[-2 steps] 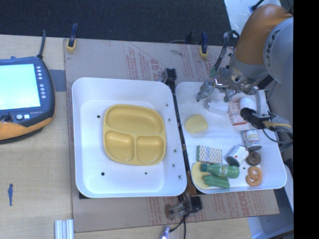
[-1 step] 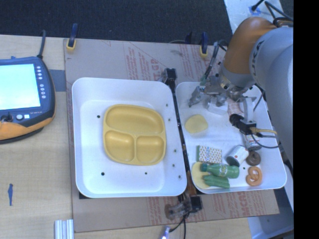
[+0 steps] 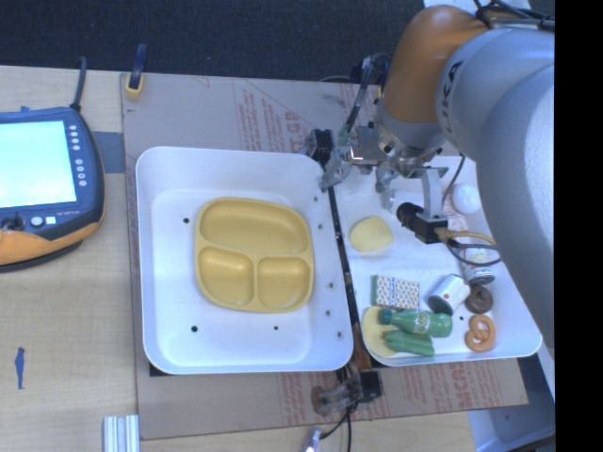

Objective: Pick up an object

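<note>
My gripper (image 3: 405,194) hangs over the far part of the right bin (image 3: 516,348), its two fingers apart with only white bin floor between them. Just in front of it on the left lies a pale yellow round piece (image 3: 372,234). A white egg-like ball (image 3: 465,199) sits to its right. Nearer the front are a patterned square (image 3: 397,292), a green bottle (image 3: 420,323), a green pickle (image 3: 409,344), a silver can (image 3: 450,293), a brown disc (image 3: 480,298) and a pretzel (image 3: 480,332). The gripper touches none of them.
The left bin (image 3: 160,252) holds a yellow divided plate (image 3: 253,253). A flat yellow dish (image 3: 374,345) lies under the green items. A tablet-like pendant (image 3: 42,172) rests on the bench at far left. The arm covers the right bin's far right corner.
</note>
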`<state>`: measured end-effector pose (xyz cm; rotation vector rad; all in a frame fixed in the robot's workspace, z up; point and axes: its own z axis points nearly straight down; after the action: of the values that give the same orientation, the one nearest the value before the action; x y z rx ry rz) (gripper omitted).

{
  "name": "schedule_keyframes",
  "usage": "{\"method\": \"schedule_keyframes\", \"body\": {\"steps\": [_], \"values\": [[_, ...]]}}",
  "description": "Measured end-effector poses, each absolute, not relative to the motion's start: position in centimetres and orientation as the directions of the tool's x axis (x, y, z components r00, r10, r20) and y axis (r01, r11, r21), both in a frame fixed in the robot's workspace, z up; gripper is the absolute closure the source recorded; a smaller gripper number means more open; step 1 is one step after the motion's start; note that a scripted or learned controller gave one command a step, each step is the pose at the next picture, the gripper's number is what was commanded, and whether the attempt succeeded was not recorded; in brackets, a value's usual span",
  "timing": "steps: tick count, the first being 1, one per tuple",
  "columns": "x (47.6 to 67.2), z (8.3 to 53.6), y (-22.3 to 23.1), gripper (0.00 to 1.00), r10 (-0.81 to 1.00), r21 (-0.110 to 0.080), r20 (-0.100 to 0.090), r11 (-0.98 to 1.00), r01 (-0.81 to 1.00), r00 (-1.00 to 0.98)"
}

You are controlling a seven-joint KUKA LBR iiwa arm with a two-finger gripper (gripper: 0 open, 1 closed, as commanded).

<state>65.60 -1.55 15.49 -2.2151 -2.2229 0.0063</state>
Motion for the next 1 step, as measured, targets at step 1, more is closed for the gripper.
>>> {"method": "schedule_keyframes", "body": {"steps": [1], "values": [[65.64,19.25,6.02,0.00,1.000,-0.002,0.000,0.004,1.000,-0.004]]}}
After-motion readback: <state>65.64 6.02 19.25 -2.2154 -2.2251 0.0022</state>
